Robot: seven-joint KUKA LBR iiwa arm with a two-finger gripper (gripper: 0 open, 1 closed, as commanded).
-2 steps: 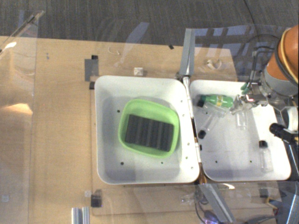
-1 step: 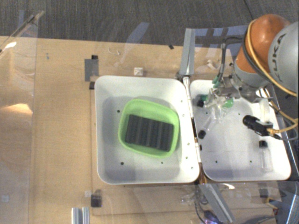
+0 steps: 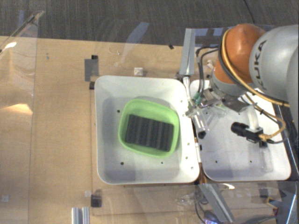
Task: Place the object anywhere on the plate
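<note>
Lying flat inside the green plate (image 3: 148, 134), a dark, ribbed rectangular object (image 3: 149, 132) is seen, the plate itself being set in the left bin (image 3: 107, 167). The claw (image 3: 200, 120) is found well to the right of the object, over the bins' shared edge. Nothing is seen held in it; how far it is open cannot be told.

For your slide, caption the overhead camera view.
Grey arm's gripper hovers over the bins' shared edge; green plate sits in left white bin.
</note>
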